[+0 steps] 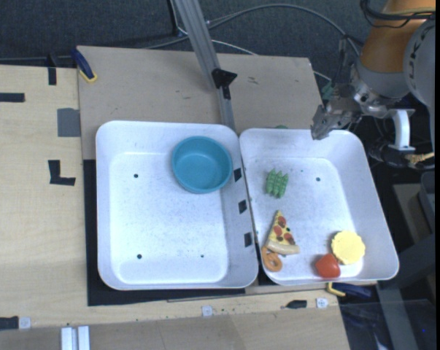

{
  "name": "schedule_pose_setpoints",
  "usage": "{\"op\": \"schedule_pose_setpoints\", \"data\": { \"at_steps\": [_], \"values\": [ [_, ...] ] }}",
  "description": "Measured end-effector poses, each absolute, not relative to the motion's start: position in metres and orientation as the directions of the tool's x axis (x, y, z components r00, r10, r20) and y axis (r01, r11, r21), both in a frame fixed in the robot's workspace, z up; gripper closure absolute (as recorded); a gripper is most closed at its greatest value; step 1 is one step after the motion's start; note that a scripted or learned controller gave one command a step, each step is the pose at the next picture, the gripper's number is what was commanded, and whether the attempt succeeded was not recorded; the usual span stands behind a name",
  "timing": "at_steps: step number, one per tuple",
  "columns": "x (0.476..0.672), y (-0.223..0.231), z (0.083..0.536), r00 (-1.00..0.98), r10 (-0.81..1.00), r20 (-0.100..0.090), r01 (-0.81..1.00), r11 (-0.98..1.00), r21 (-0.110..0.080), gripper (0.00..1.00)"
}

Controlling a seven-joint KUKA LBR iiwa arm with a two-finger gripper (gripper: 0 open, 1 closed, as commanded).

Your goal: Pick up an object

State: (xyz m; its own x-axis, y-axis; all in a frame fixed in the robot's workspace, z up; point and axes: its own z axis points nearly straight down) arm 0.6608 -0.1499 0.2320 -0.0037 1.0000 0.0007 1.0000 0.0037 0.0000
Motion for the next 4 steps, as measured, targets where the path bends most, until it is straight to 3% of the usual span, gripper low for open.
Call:
{"op": "schedule_pose_setpoints", "data": {
  "at_steps": [1,4],
  "values": [
    [0.646,-0.108,0.225,-0.002,1.000,0.000,1.000,0.002,-0.001,1.00],
    [0.573,0.035,0.225,-0.004,1.000,0.001,1.000,0.004,-0.002,1.00]
  ]
}}
